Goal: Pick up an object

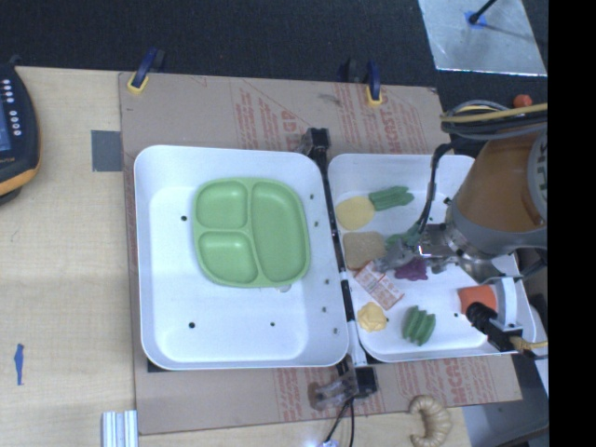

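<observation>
My gripper hangs low over the middle of the right bin, reaching in from the right. A purple object lies directly beneath and just in front of it. Also in the bin are a tan square piece and a red-and-white packet to the gripper's left. At the back lie a yellow round piece and a green object. Near the front are a small yellow object, a ridged green object and an orange object.
The left bin holds a green divided plate. The arm's orange band overhangs the right bin's far right side. A black clip sits between the bins at the back. A pendant lies at the left edge.
</observation>
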Available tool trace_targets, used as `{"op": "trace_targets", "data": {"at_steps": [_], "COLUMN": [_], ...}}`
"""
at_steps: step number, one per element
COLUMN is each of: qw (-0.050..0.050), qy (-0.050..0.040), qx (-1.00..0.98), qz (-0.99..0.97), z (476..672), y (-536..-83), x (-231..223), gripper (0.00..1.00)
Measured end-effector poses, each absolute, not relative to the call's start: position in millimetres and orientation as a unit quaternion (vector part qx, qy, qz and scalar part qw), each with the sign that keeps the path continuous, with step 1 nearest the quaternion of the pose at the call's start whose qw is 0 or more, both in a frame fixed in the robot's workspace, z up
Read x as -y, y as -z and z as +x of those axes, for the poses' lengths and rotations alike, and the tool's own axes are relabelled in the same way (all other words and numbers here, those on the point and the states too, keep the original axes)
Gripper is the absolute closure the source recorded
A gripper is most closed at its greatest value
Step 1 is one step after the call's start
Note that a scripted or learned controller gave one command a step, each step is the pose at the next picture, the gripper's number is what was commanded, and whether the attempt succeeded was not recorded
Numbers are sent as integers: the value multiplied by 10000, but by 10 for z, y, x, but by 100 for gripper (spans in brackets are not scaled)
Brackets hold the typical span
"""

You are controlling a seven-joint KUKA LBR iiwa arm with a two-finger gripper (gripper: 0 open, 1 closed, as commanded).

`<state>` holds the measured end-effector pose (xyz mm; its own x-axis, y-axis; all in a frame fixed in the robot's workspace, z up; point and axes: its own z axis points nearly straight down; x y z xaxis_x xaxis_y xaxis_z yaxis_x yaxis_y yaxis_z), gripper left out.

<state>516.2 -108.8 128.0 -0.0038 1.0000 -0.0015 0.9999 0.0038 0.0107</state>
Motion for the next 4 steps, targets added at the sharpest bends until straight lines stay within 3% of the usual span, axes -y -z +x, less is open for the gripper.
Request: {"op": "trace_targets", "data": {"at_steps": [1,2,4], "qw": [6,-16,-2], "qy": [3,14,10], "qx": [-7102,-7084,-7087], "qz": [7040,7058,7055], "z": [5764,6532,6567], "y": [-915,-932,-932], "x": [984,1046,944], "gripper": [0,0,0]}}
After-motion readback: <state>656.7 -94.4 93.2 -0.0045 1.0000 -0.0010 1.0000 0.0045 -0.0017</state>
